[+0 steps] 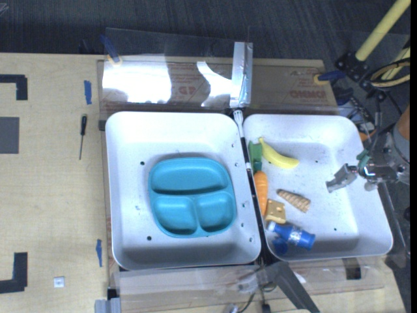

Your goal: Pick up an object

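A robotics test lab: two shallow white bins [172,126] sit side by side on a plywood worktop [45,175] marked with black tape corners and blue tape tabs, a clear plastic screen [169,77] taped upright behind them. Left of the hand [343,177], toy food and a blue divided tray [191,195] serve as props, with loose cables [391,74] behind it over dark carpet.

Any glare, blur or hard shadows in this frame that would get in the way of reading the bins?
Camera view: strong glare on the clear panel behind the left bin; the bins themselves are evenly lit with soft shadows; the banana and blue divided tray read crisply; the end effector at the right bin's edge looks slightly soft, so its fingers are hard to read.
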Tool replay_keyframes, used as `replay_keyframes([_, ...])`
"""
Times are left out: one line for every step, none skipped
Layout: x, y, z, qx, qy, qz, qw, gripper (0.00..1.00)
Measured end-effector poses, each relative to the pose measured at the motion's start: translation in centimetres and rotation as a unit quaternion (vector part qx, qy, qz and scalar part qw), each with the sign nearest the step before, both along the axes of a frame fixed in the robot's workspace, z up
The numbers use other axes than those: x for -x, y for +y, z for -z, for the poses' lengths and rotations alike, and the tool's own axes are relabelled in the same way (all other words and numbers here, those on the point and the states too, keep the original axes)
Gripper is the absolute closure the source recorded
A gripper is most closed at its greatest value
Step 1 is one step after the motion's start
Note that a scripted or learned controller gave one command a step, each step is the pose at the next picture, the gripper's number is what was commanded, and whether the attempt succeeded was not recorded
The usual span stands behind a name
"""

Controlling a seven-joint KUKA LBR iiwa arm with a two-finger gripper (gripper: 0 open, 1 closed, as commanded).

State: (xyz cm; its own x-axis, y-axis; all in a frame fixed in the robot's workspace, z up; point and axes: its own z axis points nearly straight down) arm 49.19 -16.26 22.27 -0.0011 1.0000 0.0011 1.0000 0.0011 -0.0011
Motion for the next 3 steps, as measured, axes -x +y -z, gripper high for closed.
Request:
replay_keyframes([-0.6,4.3,13.3,0.0009,-0.003,-0.062,0.9981,0.0])
replay_keyframes([-6.3,4.3,13.5,0.0016,-0.005,-0.091,0.9958,0.0])
replay_keyframes([-6.5,4.3,12.3,0.0023,-0.008,-0.091,0.9958,1.0])
